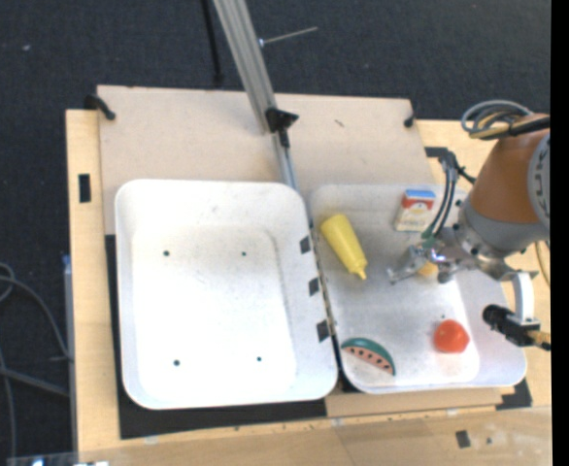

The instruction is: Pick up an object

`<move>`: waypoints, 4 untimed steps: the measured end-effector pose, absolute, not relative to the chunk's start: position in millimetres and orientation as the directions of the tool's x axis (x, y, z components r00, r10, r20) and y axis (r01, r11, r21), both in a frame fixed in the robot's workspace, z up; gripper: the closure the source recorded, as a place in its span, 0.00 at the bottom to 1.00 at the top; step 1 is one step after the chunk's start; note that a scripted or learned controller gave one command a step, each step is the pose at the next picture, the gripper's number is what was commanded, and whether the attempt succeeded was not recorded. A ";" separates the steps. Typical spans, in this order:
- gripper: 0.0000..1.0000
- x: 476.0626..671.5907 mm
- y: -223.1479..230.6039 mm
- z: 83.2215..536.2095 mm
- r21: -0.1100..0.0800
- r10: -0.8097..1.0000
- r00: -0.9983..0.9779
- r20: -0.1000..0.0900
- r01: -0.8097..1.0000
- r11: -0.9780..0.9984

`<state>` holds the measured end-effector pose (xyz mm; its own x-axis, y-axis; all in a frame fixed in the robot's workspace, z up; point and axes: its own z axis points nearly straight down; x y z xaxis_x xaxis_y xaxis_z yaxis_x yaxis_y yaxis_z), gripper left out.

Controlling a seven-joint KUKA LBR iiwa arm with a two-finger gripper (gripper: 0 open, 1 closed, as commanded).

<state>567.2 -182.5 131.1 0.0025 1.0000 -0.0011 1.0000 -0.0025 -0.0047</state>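
Gripper (422, 266): low over the middle of the right bin (401, 382), reaching in from the right; whether its jaws are apart or together I cannot tell, and nothing can be seen held in it.
Left bin (134, 260): bare white floor with a few dark specks.
Yellow bottle (344, 243): lying on its side near the right bin's left wall, cap end pointing toward the gripper; a likely pick.
Watermelon slice (369, 354): flat at the near left corner, hard against the rim, awkward to close on.
Small carton (416, 208): at the far side, just behind the gripper; red and blue print on its face, no writing readable.
Red ball (450, 336): near the front right, apart from the rest.
Doing the step well: my judgement is to centre over one item, the bottle's body or the ball, come straight down, then close across the narrow width, away from the walls.
Labels: none legible anywhere.
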 end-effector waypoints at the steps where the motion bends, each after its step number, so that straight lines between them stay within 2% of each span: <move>1: 0.00 566.8 -183.9 99.4 -0.002 1.000 0.004 -0.002 1.000 -0.004; 2: 1.00 568.5 -184.7 112.7 0.006 1.000 0.010 -0.002 1.000 -0.010; 3: 1.00 565.5 -187.8 157.2 0.006 1.000 0.011 -0.002 1.000 -0.011; 4: 1.00 576.0 -186.6 207.1 0.007 1.000 -0.003 -0.002 1.000 0.003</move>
<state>576.0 -186.6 207.1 -0.0026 1.0000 -0.0022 1.0000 0.0026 0.0069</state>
